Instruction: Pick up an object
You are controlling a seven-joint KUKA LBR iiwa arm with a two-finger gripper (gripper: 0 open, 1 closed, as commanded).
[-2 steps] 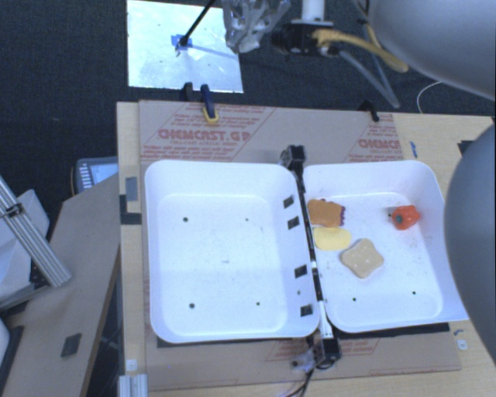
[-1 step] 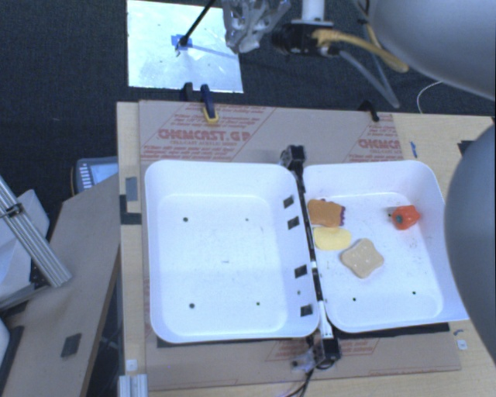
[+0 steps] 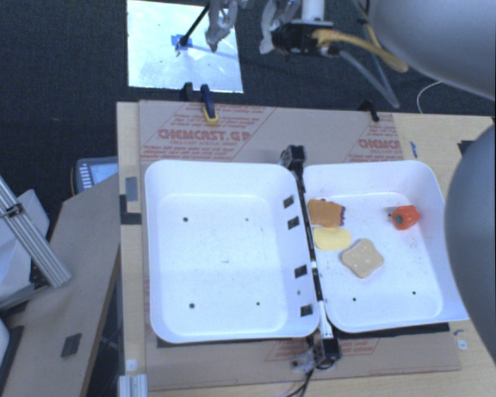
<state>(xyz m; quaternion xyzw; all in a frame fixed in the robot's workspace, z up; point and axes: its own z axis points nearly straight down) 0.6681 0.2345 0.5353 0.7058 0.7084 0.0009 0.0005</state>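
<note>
Several small objects lie in the right bin (image 3: 422, 291): an orange-brown piece with a purple edge (image 3: 325, 212), a flat yellow piece (image 3: 332, 239), a tan toast-shaped piece (image 3: 362, 258) and a red-orange piece (image 3: 404, 217). My gripper (image 3: 245, 28) hangs high at the top of the view, beyond the back of both bins and well away from the objects. Its two fingers (image 3: 219, 23) stand apart, open, with nothing between them. The grey arm (image 3: 434, 35) crosses the top right corner.
The left bin (image 3: 155, 310) sits beside the right one, joined by a black-clipped divider (image 3: 304, 233). A shiny sheet (image 3: 184, 46) lies behind the bench. Part of the grey arm (image 3: 474, 233) covers the right bin's right rim.
</note>
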